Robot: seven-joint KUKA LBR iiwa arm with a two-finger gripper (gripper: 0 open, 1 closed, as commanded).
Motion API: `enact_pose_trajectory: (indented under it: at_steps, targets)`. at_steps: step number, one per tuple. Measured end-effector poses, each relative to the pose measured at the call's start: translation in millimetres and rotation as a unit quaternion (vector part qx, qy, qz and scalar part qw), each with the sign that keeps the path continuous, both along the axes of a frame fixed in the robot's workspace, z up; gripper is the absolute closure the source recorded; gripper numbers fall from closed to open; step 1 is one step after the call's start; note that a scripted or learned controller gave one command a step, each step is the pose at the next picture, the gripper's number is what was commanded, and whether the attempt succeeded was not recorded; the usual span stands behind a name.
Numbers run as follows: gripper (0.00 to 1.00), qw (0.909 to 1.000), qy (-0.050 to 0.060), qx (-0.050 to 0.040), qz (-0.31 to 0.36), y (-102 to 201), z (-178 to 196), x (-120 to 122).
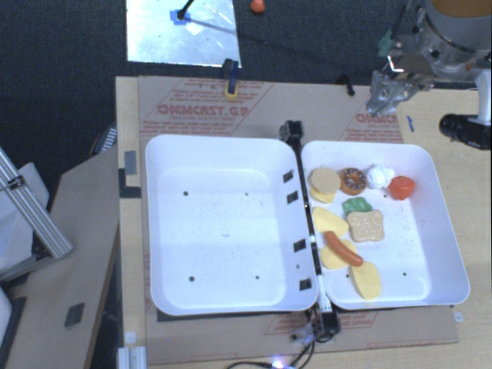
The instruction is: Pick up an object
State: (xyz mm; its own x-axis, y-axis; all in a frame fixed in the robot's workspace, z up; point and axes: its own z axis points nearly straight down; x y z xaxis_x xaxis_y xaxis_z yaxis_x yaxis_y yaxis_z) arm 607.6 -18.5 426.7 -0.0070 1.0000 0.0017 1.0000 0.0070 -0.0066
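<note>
Approach not yet begun: the claw (387, 98) is held above the worktop (92, 198), beyond the far rim of the right bin (442, 229), and nothing is seen between its fingers.

Whether the claw is released or clenched cannot be told. The pickable things are clustered in the right bin's left half: a bun (324, 180) and a donut (353, 180) at about 11 o'clock of the bin's middle, a white piece (378, 176) and a red tomato (401, 187) at 12, a toast slice (366, 226) centrally, a sausage (343, 249) and yellow slices (367, 280) toward 7. A descent toward 6 o'clock is called for next. Crowding is judged the main hindrance; the tomato is set somewhat apart. The left bin (165, 229) adjoins.
</note>
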Motion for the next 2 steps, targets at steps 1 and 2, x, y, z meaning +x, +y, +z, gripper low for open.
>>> enact_pose_trajectory:
  at_steps: [1, 2]
  targets:
    - [1.00, 1.0000, -0.001, -0.0001, 0.000, 54.8, -113.6, -32.7]
    - [1.00, 0.9999, -0.010, -0.0003, 0.000, 69.9, 15.1, -6.3]
